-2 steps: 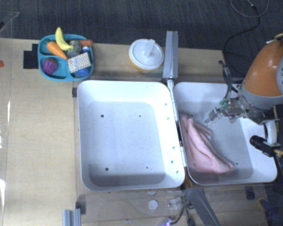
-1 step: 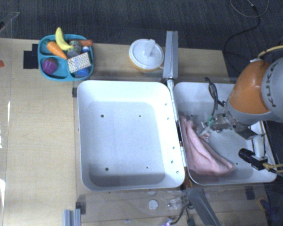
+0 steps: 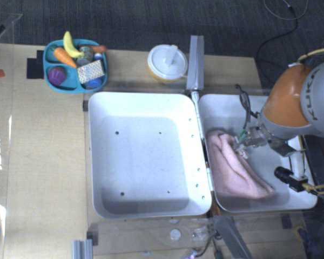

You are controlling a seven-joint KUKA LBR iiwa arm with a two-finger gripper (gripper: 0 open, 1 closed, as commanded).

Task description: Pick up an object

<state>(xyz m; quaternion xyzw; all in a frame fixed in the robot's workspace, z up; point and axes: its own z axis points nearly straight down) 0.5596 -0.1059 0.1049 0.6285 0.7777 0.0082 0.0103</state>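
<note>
The 2 bins, left bin (image 3: 146,155) and right bin (image 3: 270,196), look like smooth white plastic w/ a dull sheen. Pink cloth (image 3: 235,166) in the right bin is soft, matt, towel-like fabric, folds visible. Bench (image 3: 38,161) looks like pale wood, matt finish. Blue tray (image 3: 70,85) at the back is glossy plastic; the toy food in it looks plastic too. Round white lid (image 3: 167,61) is smooth, semi-gloss plastic. Arm's orange band (image 3: 289,99) is glossy; grey shell beside it satin. End effector (image 3: 244,143) looks like dull metal.
</note>
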